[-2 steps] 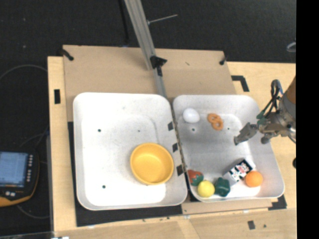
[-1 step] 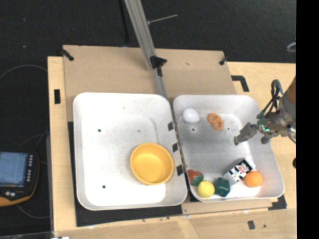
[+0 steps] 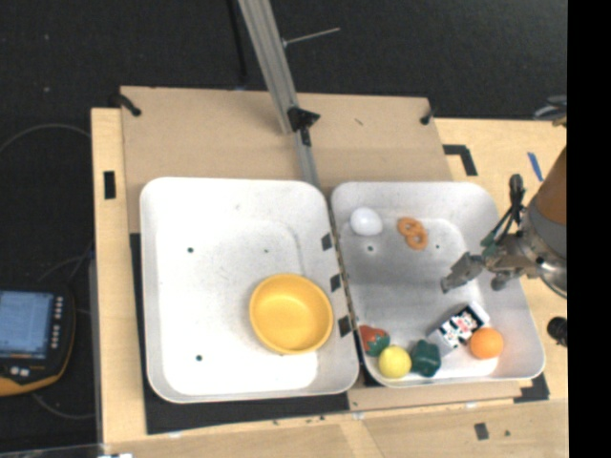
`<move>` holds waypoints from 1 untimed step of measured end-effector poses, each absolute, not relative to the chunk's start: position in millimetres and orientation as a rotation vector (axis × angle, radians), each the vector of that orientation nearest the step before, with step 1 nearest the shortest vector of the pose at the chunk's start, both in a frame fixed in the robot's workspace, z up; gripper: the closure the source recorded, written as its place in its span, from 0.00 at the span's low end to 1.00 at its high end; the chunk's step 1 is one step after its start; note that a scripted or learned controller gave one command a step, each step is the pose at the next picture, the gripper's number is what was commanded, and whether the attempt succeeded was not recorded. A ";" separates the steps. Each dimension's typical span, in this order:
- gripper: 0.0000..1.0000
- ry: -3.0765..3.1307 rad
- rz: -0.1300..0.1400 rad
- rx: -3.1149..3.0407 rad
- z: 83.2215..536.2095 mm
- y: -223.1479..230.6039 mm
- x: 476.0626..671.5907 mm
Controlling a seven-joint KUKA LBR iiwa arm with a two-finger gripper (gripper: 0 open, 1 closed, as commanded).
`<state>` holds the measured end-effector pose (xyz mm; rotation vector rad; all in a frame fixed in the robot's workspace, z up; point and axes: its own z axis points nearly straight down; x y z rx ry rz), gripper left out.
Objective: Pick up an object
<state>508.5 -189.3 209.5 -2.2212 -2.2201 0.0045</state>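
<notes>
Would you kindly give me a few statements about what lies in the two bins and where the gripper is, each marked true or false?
1. The yellow bowl sits in the left bin. True.
2. The white ball lies beside the yellow bowl. False: it lies in the right bin, near its far edge.
3. The gripper is over the right bin. True.
4. The orange ball is between the gripper's fingers. False: it rests on the bin floor near the front corner.
5. The yellow ball lies next to a dark green object. True.

Grey arm (image 3: 552, 219), orange band
</notes>
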 end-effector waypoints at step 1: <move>0.00 -2.219 0.006 -2.220 152.6 -198.4 512.8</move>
